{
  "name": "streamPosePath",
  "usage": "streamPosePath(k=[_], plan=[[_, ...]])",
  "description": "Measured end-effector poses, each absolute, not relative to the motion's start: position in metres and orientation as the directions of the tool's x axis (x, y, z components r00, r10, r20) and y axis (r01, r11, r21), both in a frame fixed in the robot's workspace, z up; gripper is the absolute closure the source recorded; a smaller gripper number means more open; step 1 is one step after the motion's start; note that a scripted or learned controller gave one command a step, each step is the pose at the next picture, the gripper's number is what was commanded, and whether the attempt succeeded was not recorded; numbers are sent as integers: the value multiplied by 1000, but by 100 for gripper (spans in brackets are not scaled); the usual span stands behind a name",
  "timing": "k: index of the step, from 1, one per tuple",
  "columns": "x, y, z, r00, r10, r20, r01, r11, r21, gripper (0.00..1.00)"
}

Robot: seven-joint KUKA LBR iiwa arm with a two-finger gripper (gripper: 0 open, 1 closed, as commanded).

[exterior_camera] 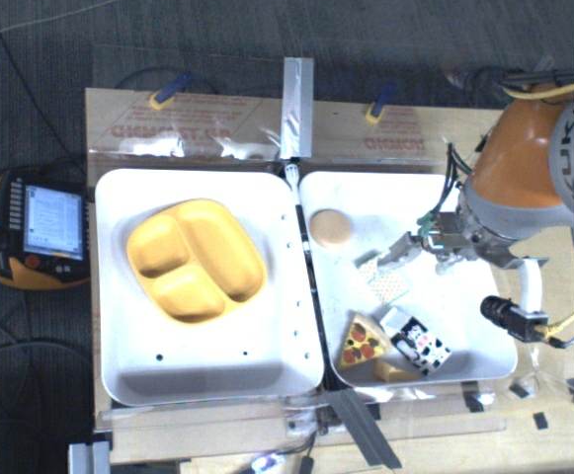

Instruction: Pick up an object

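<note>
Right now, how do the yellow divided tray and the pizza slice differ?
Bin: the yellow divided tray lies in the left bin; the pizza slice lies in the right bin.
Size: the tray is far larger than the slice.
Shape: the tray is rounded with three compartments; the slice is a flat wedge with red rounds on top.
Neighbours: the tray lies alone; the slice touches a black-and-white spotted toy.
Both are yellowish and apart from the tool.

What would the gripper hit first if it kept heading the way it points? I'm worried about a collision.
Likely the right bin's bare floor, just below the round tan disc; the gripper points left. Height is unclear.
</note>
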State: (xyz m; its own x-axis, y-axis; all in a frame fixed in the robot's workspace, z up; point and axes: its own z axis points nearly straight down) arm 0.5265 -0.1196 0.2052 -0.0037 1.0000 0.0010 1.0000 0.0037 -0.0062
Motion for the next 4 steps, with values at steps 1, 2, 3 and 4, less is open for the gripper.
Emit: streamPosePath(k=[1, 2, 3, 4], plan=[[499, -169, 96, -18, 1000, 3, 1000, 18, -5, 0], [569, -108, 109, 135, 991, 0, 991, -135, -7, 0], [568, -108, 109, 135, 991, 0, 991, -135, -7, 0], [568, -107, 115, 133, 991, 0, 991, -133, -15, 100]])
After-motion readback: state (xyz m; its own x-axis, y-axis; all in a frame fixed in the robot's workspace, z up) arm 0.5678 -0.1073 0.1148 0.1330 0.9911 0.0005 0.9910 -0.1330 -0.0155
